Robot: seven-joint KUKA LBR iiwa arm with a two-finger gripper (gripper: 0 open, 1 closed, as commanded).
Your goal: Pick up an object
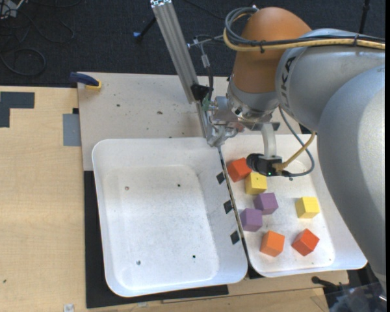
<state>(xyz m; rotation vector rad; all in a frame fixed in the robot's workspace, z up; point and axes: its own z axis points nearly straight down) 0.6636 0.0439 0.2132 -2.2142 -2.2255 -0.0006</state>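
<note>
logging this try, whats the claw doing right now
claw: cannot be told; it sits over the bins' shared edge, by the orange cube.

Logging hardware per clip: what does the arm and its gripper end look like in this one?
The arm has bulky rounded light-grey links and a glossy orange dome-shaped band above the wrist. Yellowish and grey cables loop over that band and run along the arm. Below it sits a grey metal wrist assembly leading to the gripper; a black fitting with a small green light hangs beside it, with a thin cable looping out.

Seven small blocks, two white bins

In the right bin (351, 255): three orange blocks (238, 169), two purple blocks (266, 202), two yellow blocks (307, 206).
</note>
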